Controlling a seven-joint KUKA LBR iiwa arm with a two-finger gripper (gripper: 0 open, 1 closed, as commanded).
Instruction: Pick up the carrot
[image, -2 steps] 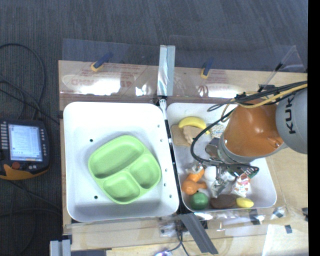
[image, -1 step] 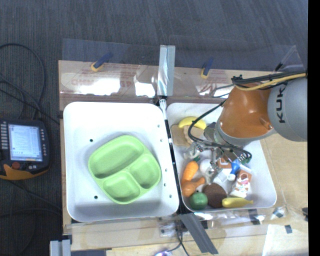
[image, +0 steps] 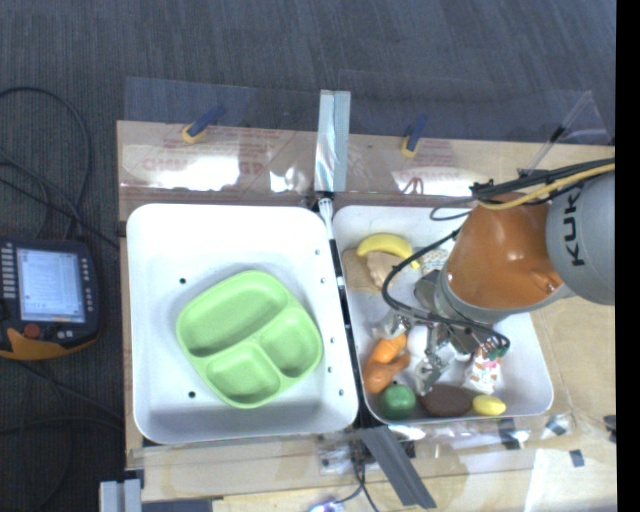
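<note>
**binwatcher:** Orange plastic, I'd guess: the carrot (image: 383, 362) lies at the right bin's (image: 530, 400) left wall, just above the green lime (image: 399, 399). Probably light, stiff, a bit slick, so grab mid-body across the width.

**kuka_fan:** Gripper (image: 432, 355) sits just right of it. Open or closed? Can't tell, the wrist hides it.

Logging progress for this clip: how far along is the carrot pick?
Done: the gripper is down in the right white bin, beside the orange carrot. In hand: nothing visibly. The carrot lies among the toy food near the round green piece. Left: grasping and lifting it.
</note>
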